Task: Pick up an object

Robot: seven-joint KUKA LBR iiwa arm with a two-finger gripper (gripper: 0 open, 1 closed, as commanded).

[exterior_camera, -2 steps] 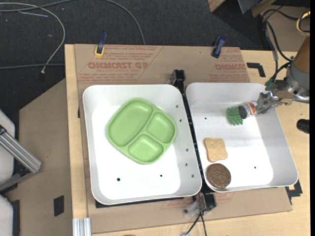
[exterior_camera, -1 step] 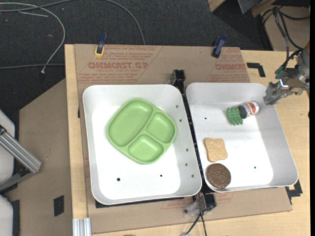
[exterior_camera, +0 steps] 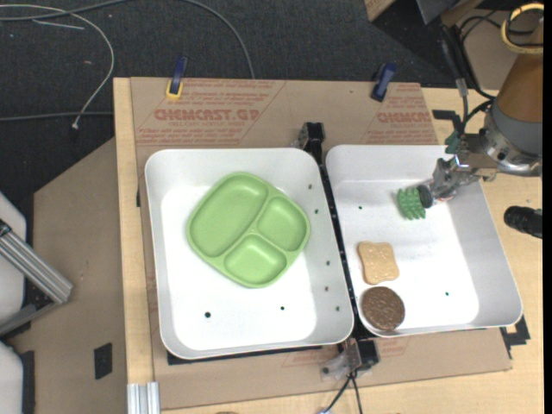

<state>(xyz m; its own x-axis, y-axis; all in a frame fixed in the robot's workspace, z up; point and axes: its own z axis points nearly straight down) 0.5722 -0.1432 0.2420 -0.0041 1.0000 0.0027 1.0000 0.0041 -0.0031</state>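
**Gripper meeting a green object in the right bin**

While the grey arm is reaching in from the right of the camera view, its gripper is hanging low over the upper part of the right bin; the tips are sitting right against a small green knobbly object, on that object's right side; whether the object is actually lying between them is too small and blurred to judge, so their state is something the view is not giving away. The green object is resting on the bin floor, near the middle of the bin's upper half. Lower down in the same bin, a tan piece shaped like a slice of toast is lying flat; just below it, a round brown cookie-like disc is sitting by the bin's near rim, almost touching the tan piece. In the left bin, a light green divided plate with three compartments is lying tilted at a diagonal, roughly in the centre. Both bins are standing side by side on a cardboard sheet, with two blue clamps gripping its far edge.
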